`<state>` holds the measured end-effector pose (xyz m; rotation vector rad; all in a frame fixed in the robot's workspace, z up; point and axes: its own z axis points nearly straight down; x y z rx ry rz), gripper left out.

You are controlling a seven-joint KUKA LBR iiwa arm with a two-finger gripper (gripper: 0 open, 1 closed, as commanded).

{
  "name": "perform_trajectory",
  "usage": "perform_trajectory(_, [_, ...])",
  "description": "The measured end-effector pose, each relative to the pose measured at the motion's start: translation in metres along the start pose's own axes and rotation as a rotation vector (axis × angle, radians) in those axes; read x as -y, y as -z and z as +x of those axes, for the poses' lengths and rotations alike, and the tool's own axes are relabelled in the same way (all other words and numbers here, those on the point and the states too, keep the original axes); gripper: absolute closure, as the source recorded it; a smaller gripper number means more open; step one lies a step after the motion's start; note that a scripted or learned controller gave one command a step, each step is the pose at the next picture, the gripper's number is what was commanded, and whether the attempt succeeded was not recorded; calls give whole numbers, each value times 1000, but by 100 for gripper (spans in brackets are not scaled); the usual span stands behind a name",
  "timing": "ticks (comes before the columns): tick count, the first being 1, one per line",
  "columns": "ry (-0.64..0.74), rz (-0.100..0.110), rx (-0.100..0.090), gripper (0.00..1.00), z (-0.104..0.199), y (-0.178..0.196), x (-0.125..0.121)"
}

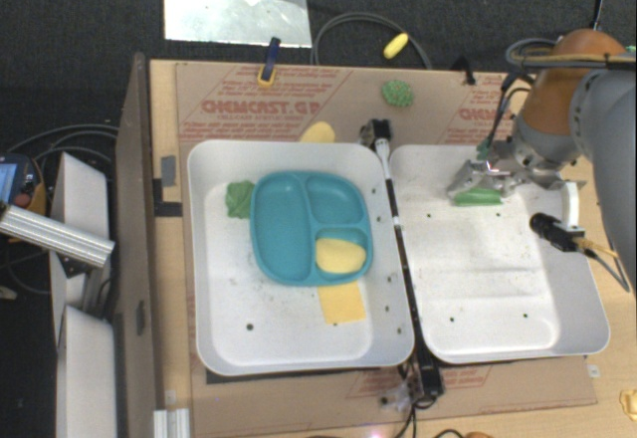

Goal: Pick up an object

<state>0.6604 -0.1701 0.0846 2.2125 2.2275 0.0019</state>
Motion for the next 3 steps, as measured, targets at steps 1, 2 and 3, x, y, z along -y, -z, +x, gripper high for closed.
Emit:
perform_trajectory(1, [1,-3,1,100,-1,12,-1])
perform_trajectory(2, [2,-4,-1,100,53,78,-1])
perform_trajectory(3, [2,3,-3,100,135,133,47])
